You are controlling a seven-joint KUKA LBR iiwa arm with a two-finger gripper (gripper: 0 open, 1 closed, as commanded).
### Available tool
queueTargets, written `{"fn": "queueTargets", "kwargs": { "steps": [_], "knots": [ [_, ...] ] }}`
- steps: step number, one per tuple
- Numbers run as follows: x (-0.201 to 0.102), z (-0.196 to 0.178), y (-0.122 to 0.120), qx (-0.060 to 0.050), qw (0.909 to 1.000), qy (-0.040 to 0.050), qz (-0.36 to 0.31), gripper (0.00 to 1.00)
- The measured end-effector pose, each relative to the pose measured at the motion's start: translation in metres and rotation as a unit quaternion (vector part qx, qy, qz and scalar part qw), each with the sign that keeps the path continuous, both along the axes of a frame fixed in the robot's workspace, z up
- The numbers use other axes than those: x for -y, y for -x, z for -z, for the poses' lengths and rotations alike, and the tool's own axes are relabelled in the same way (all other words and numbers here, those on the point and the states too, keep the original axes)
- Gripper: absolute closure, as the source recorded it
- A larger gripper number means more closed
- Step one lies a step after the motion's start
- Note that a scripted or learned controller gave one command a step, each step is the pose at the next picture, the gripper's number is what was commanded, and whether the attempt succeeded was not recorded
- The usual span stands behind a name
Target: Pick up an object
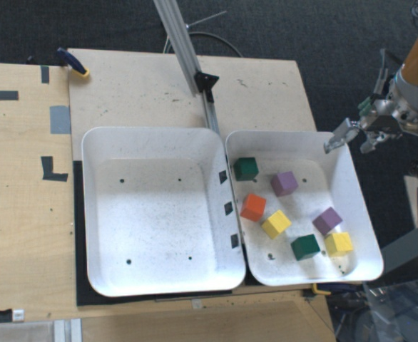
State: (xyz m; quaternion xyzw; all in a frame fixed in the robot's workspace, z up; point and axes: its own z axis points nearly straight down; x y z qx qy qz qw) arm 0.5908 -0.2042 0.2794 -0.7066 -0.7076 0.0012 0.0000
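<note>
The right bin [352, 184] holds several small cubes. A green cube [246, 167] lies near its far left corner, with a purple cube [284, 183] to its right. An orange cube [253, 207] and a yellow cube [276, 224] sit side by side in the middle. Toward the near right are a second purple cube [327, 219], a second green cube [305, 246] and a second yellow cube [339, 244]. My gripper [350, 144] hangs over the bin's far right rim, open, with nothing between its fingers and apart from every cube.
The left bin [95, 191] stands beside the right one, sharing a middle edge. A slanted metal rail [179, 30] runs from the top down to the gap between the bins. A small blue and yellow tool [73, 63] lies on the bench at the far left.
</note>
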Motion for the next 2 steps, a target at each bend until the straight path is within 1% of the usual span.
{"fn": "queueTargets", "kwargs": {
  "steps": [1, 2],
  "knots": [
    [-0.049, 0.078, 0.019, -0.004, 1.0, -0.0027, -0.001, 0.0],
    [-0.047, 0.064, 0.017, 0.0, 1.0, -0.0009, -0.001, 1.0]
  ]
}}
